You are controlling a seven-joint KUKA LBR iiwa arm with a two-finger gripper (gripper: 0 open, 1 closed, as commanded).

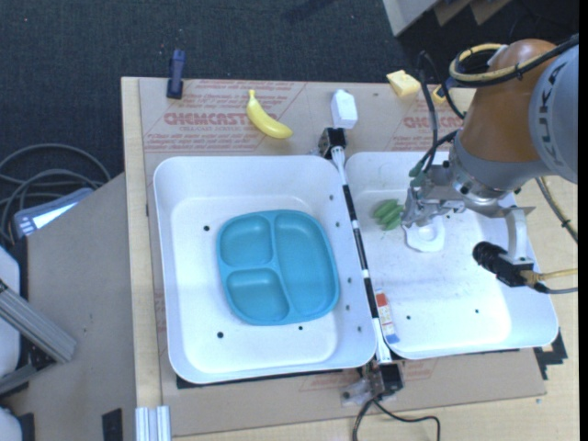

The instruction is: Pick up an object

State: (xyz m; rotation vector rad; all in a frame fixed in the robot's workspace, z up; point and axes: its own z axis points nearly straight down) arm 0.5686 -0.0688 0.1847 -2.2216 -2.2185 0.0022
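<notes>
Overhead, arm (514, 118) bent down into right bin (478, 329); gripper (423, 220) over white object (424, 239), grip unclear.

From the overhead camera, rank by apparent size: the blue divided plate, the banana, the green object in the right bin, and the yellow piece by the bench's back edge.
1. blue divided plate, by far the largest
2. banana
3. green object and yellow piece: too alike to rank, and the arm partly hides the green one.

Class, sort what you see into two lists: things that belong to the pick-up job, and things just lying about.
Job:
gripper
white object beneath it
green object
right bin

Lying about:
blue tray
left bin
banana
yellow block
</notes>
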